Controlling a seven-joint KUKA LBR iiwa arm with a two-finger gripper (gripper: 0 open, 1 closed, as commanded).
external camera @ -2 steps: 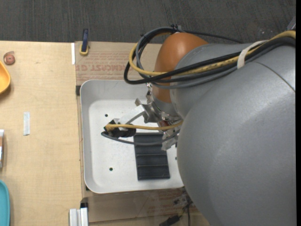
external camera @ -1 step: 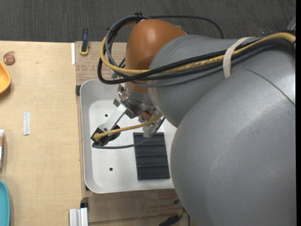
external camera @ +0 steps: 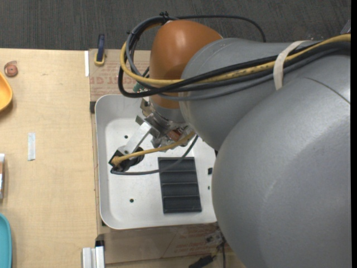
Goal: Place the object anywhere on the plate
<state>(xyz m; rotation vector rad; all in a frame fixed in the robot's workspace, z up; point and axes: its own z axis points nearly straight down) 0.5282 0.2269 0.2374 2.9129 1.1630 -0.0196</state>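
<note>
Pale wood table (external camera: 50, 177) runs under a strip of dark carpet at its far edge, and a shallow white bin (external camera: 99, 149) sits on it; the claw (external camera: 159, 126) hangs low over the far half of that bin, just under the orange band (external camera: 175, 49) of the grey arm (external camera: 290, 149); whether it is released or clenched I cannot tell, since the wrist and its cables cover it, and nothing can be seen grasped in it; a loop of yellow and black cable (external camera: 125, 158) trails from the wrist down toward the bin's left wall; the likely task thing, a black ribbed block (external camera: 179, 184), lies flat on the bin floor in the half nearest the camera, close to that near rim, its right side running up to the arm's bulk; it sits near the claw but apart from it, toward the near rim; it looks stiff and fairly light, a flat slab with grooves across its top that should give some grip, so taking it across its narrow width by the two long sides seems the safest hold; lying so flat, it may slide before it lifts; what may be the plate, a blue rim (external camera: 3, 242), peeps in at the table's near left corner, well apart from the bin; an orange dish (external camera: 3, 94) shows further up the left edge.
</note>
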